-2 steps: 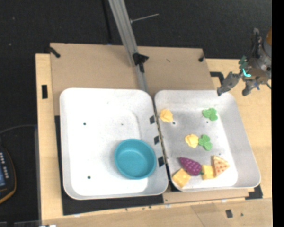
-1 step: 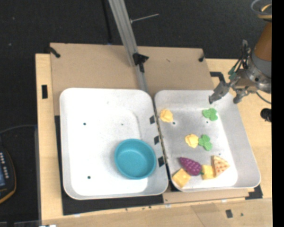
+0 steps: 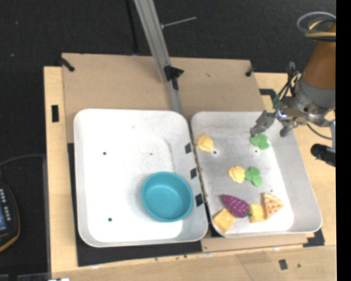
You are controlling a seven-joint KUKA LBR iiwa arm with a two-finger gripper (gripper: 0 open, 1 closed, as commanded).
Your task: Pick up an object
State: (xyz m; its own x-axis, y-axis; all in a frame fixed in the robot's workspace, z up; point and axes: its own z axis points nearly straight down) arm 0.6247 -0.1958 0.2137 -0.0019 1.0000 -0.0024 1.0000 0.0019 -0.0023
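My gripper [image 3: 274, 126] hangs over the upper right part of the right bin [image 3: 298, 174], fingers spread open with nothing between them. A small green piece [image 3: 259, 140] lies in the bin just below and left of the fingertips. Further down the same bin lie a yellow piece [image 3: 206, 143], a yellow shell-like piece [image 3: 237, 173] touching another green piece [image 3: 254, 176], a purple piece [image 3: 235, 205], a yellow block [image 3: 224, 220] and a pizza-slice toy [image 3: 272, 204].
A blue bowl [image 3: 167, 196] sits in the left bin [image 3: 105, 139] near its lower right corner. A grey metal post [image 3: 155, 40] slants up from between the bins. A handheld device [image 3: 0, 212] lies off the bench at far left.
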